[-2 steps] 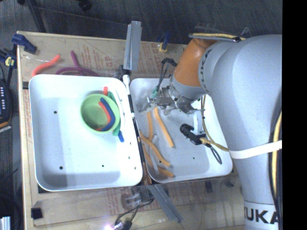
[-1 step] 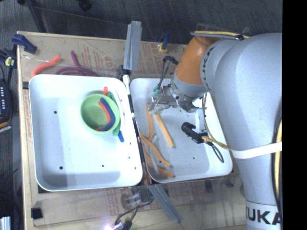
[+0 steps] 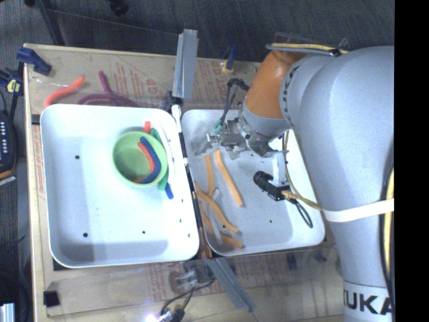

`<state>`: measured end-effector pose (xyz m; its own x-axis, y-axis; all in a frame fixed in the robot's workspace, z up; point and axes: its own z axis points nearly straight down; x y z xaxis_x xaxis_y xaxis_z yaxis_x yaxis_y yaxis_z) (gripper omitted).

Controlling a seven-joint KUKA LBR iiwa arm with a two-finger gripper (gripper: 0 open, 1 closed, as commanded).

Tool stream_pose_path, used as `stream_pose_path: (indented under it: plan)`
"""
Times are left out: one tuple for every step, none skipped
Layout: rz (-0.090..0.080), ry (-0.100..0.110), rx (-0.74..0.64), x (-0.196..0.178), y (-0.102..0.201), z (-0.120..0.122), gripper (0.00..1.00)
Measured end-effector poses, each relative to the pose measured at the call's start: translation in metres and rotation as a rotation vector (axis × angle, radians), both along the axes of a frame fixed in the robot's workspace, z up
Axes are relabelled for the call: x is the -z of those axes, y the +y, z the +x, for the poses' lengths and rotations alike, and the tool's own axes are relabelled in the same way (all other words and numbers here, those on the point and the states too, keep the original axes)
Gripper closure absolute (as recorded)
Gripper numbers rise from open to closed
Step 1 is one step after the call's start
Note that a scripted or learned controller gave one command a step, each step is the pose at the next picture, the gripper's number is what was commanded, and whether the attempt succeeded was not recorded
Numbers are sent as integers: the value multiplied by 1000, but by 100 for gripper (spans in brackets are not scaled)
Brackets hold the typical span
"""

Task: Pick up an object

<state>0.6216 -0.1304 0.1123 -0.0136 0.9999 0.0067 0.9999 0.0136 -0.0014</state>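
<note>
Pincer (image 3: pixel 220 143) hangs low over the upper left part of the right bin (image 3: pixel 281 228), at the end of the grey arm (image 3: pixel 348 133), which comes in from the right of the frame with its orange band (image 3: pixel 267 86) above the bin's top edge. Whether the pincer is open or closed cannot be told from this slant, and nothing can be seen gripped in it.

Just beneath it lie the orange sticks (image 3: pixel 231 186), scattered down the left half of the right bin. One stands nearly straight up the frame close under the pincer, one slants toward the lower right beside it, and several more cross one another near the bin's lower left corner.

The left bin (image 3: pixel 87 213) holds a green bowl (image 3: pixel 131 158) in its upper right part. A red curved piece (image 3: pixel 149 154) and a blue curved piece (image 3: pixel 161 158) rest in the bowl.

On the wooden counter (image 3: pixel 120 278) above the left bin lie an orange-handled tool (image 3: pixel 64 91) and a purple loop (image 3: pixel 110 99).
</note>
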Motion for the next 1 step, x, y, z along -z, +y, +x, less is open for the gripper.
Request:
stream_pose_path:
  plan:
    - [1,0,-3,-10,0,0,100]
